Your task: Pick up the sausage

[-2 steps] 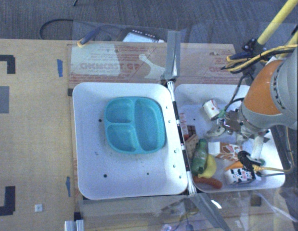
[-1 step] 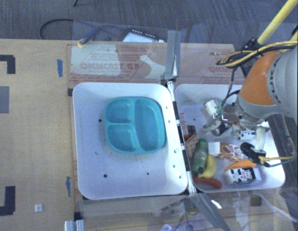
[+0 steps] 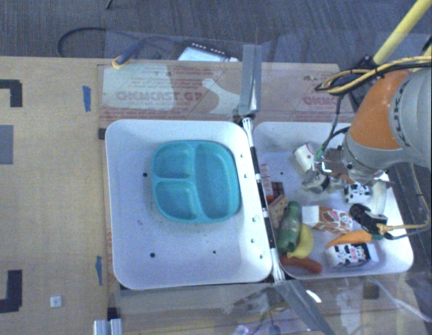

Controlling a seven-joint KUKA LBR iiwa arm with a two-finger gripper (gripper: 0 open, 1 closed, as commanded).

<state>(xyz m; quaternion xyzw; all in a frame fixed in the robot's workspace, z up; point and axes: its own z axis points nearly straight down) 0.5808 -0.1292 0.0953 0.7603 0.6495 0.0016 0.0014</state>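
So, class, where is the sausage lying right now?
The sausage lies in the right bin, at its front left corner, just below the banana.

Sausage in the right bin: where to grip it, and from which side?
Grip the sausage at its middle, coming from above with the fingers across its short width. It lies flat and roughly left-right near the right bin's front edge. The banana and green bottle crowd its far side, so expect little room there.

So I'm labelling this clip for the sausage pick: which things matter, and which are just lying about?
Matters: sausage, gripper, right bin.
Lying about: blue plate, left bin, green bottle, banana, carrot.
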